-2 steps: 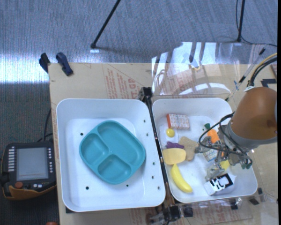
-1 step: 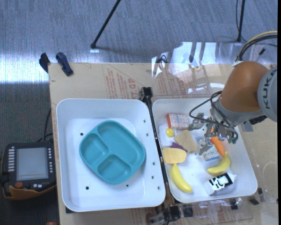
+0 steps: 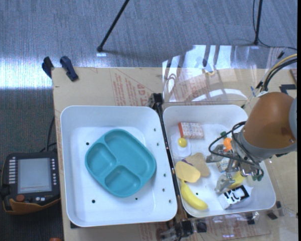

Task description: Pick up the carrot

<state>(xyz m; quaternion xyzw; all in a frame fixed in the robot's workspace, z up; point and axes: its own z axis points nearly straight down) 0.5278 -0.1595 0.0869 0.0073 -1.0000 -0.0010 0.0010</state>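
A small orange piece that looks like the carrot (image 3: 227, 143) shows in the right bin (image 3: 210, 112), at the left edge of the arm's wrist and mostly hidden by it. My gripper (image 3: 232, 172) hangs low over the right side of that bin, just below the orange piece, among cables and metal parts. A yellow object (image 3: 237, 177) lies right under the gripper. Whether anything is held is not visible.
The right bin also holds a banana (image 3: 192, 197), a tan bread-like slice (image 3: 188, 171), a fried egg toy (image 3: 182, 143), a pink wafer (image 3: 192, 130) and a black-and-white tagged box (image 3: 235, 195). A teal divided plate (image 3: 120, 162) lies in the left bin (image 3: 70, 134).
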